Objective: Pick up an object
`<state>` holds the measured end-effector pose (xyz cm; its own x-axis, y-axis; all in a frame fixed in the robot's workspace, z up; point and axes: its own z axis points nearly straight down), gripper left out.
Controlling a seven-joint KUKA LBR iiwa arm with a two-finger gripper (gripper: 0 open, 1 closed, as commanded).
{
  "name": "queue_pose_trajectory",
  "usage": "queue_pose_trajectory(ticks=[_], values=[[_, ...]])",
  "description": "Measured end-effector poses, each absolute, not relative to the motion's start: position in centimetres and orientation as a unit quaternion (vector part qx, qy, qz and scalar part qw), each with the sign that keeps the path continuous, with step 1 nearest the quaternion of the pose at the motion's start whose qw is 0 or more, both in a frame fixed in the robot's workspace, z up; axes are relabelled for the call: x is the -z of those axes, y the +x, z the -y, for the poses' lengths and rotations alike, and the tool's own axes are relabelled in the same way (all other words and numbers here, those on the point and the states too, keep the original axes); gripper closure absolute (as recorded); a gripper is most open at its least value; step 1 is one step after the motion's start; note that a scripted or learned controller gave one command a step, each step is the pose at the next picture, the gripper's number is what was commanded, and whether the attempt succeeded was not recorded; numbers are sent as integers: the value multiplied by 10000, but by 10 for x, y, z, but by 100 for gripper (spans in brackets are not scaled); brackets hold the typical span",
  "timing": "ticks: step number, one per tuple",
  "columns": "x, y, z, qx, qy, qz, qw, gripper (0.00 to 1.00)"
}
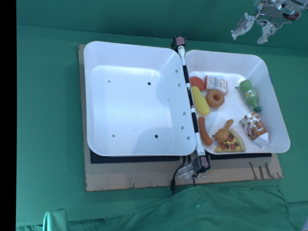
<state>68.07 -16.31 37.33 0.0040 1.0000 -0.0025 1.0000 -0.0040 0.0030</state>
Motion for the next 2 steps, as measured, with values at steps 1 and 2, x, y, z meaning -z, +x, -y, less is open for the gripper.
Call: queue_pose_trajectory(ticks=[1, 2], values=[[-373, 681, 163, -2, 7085, -7057, 19, 0], [-315, 684, 170, 18, 7087, -7055, -4, 0]])
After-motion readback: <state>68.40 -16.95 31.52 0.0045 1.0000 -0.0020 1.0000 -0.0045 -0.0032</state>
